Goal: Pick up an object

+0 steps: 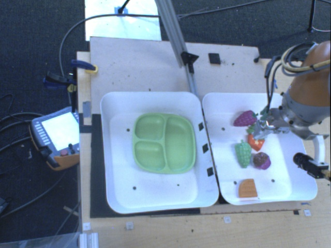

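Dark speckled carpet floor [31, 30] all round a pale wooden bench [134, 61] – black cables [67, 40] trail across it. A handheld pendant [56, 136] with a lit screen lies on the floor, bright sheet [121, 12] beyond the bench.

The arm [310, 87] reached in from the right edge of the camera view, its orange band showing above a grey wrist. It bent downward and leftward, carrying the gripper [260, 129] low at its tip, the wrist tilted toward the view's left.
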